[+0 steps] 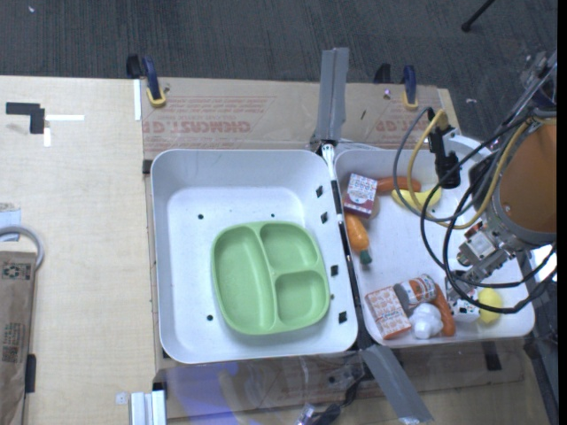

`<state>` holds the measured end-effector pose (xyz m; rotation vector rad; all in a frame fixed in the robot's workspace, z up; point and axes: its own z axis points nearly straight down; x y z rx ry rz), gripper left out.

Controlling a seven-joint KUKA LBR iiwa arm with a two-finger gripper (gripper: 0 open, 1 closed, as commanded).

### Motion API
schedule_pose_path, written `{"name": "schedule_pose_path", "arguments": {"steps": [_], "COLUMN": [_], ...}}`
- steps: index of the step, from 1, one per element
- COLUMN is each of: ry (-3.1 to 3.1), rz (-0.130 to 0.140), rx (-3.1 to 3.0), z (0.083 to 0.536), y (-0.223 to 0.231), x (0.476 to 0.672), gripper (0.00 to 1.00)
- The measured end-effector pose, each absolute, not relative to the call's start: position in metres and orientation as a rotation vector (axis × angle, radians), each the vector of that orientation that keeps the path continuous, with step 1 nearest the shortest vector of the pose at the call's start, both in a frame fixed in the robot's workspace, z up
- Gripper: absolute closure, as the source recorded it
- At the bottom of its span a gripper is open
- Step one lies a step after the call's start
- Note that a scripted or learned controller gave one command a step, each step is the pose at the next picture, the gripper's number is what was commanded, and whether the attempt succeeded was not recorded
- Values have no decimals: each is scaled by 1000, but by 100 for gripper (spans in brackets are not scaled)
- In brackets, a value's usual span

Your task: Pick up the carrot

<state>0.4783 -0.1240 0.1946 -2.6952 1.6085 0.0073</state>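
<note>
Where dark carpet [221,25] ends, a wooden bench [71,202] holds bins [177,264]

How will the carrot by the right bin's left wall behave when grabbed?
The carrot looks smooth and stiff, likely a light toy, so it may slip in a grip. Its rounded, tapered body could roll if nudged. It lies close against the bin wall, with a small box at its top end, so it may wedge rather than slide free.
</note>
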Motion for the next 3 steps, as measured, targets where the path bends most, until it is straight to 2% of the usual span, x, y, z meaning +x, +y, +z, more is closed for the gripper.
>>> {"name": "schedule_pose_path", "arguments": {"steps": [1,2,3], "ry": [737,313,806], "rz": [6,1,7], "rx": [-3048,-3122,-3031], "z": [207,210,230], "y": [-129,-127,-140], "x": [508,495,483], "gripper": [100,100,100]}}
